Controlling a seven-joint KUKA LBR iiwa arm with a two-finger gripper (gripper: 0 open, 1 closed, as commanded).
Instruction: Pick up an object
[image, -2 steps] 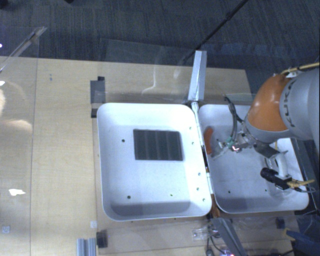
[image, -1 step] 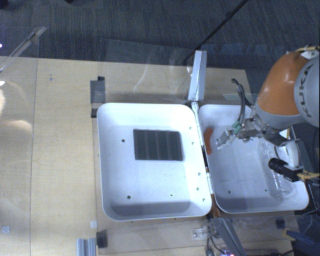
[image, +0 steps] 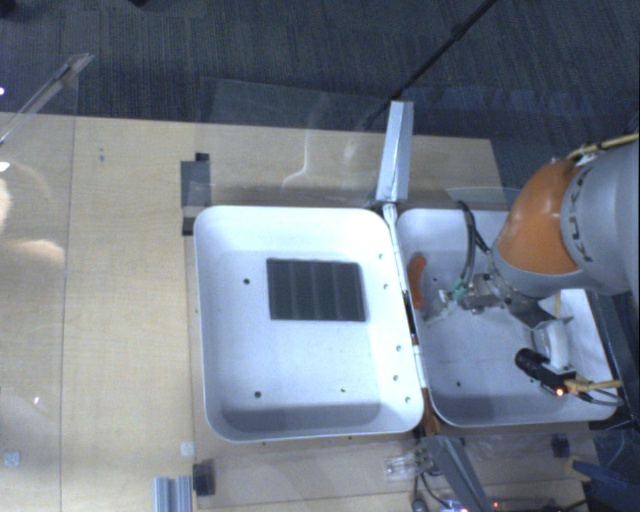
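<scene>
A small orange-red oblong object (image: 416, 279) lies in the right bin (image: 470, 395), close against that bin's left wall. My gripper (image: 447, 303) hangs low over the right bin, just right of and slightly nearer than the orange-red object, and points toward it. I see nothing held in the gripper. The grey arm with its orange band (image: 538, 228) reaches in from the right and hides the bin's far right part.
The left bin (image: 225, 380) holds a flat dark grey ribbed rectangle (image: 315, 290) in its middle. A ridge (image: 412, 340) where the two bins meet runs just left of the orange-red object. An upright metal post (image: 394, 165) stands behind the bins.
</scene>
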